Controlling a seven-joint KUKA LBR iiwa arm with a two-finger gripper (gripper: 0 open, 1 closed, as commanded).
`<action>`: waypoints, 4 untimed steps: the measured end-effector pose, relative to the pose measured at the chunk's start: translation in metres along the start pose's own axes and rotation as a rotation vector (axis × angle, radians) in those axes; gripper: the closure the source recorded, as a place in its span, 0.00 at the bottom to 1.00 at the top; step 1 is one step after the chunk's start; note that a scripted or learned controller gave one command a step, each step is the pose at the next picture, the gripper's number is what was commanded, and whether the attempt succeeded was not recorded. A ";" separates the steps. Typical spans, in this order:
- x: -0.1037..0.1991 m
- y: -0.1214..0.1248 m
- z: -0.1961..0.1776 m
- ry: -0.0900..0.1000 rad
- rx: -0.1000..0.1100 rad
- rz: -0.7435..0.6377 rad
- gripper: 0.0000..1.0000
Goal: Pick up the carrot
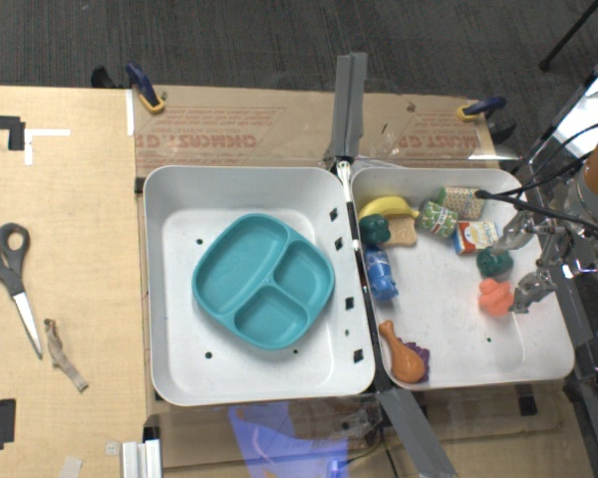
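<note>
The carrot [403, 355] is an orange, tapered piece with a paler narrow end. It lies in the near left corner of the right bin [448, 371], beside a purple item [420, 357]. My gripper [524, 261] is at the right side of that bin, well away from the carrot, to its right and farther back. It is open, with nothing between the two metal fingers [531, 287]. A salmon-coloured toy [494, 297] and a dark green toy [494, 262] sit just left of the fingers.
The right bin also holds a banana [387, 206], a green ball [375, 230], a blue piece [381, 272], a green can [439, 218] and a small carton [475, 236]. A teal divided plate [264, 281] lies in the left bin. Scissors [12, 267] rest on the bench, far left.
</note>
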State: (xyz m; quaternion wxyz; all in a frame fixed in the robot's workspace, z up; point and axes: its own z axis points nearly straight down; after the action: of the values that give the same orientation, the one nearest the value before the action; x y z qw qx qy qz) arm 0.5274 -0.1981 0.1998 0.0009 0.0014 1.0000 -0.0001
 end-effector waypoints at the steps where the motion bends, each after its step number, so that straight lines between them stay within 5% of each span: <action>1: -0.009 0.026 0.107 0.000 0.000 0.245 0.00; 2: -0.026 0.038 0.107 -0.001 0.001 0.526 0.00; 3: 0.047 -0.010 0.100 0.001 0.000 0.613 0.00; 4: 0.045 -0.009 0.091 -0.001 0.001 0.608 1.00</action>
State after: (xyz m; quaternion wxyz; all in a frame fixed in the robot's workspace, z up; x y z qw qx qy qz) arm 0.4827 -0.2069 0.1091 0.0015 0.3006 0.9538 -0.0003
